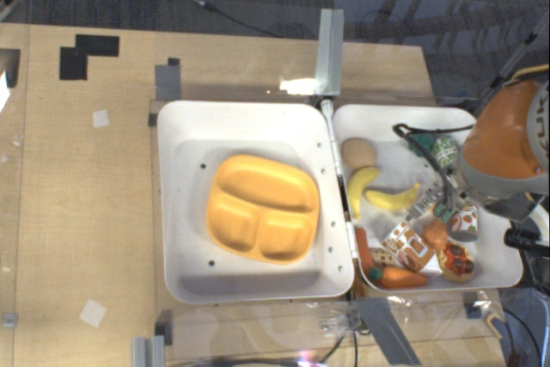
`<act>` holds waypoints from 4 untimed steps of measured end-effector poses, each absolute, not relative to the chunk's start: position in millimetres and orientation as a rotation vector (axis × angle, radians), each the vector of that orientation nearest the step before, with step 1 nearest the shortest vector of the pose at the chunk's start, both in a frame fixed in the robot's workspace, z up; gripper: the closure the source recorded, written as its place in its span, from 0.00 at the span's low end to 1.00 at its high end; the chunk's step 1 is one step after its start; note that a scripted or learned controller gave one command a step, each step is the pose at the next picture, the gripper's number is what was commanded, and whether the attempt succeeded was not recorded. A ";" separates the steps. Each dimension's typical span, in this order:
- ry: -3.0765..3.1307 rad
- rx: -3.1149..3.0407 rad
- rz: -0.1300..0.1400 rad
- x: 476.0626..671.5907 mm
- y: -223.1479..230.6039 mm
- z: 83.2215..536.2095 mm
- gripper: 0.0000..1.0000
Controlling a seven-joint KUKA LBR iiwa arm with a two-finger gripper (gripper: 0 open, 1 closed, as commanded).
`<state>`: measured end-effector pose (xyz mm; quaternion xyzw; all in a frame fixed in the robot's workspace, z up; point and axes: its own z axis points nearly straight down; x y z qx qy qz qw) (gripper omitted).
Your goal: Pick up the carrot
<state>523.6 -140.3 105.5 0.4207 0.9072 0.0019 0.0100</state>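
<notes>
Orange, the carrot (402,277) is seen lying at the near edge of the right bin (391,126), below the gripper (440,200), whose state cannot be told.

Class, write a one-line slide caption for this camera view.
Arm's gripper hovers over right bin of toy food; carrot lies near its front edge.

A yellow three-compartment plastic tray (262,207) lay in the left white bin (185,185), while the right white bin (387,120) held a curved yellow banana (378,189) beside a rounded tan potato-like object (359,153).
</notes>
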 end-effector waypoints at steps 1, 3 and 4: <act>2.759 1.480 0.007 489.8 -105.7 187.1 1.00; 2.469 1.916 0.005 513.2 -210.3 271.5 1.00; 2.287 2.153 -0.001 510.5 -205.0 182.9 1.00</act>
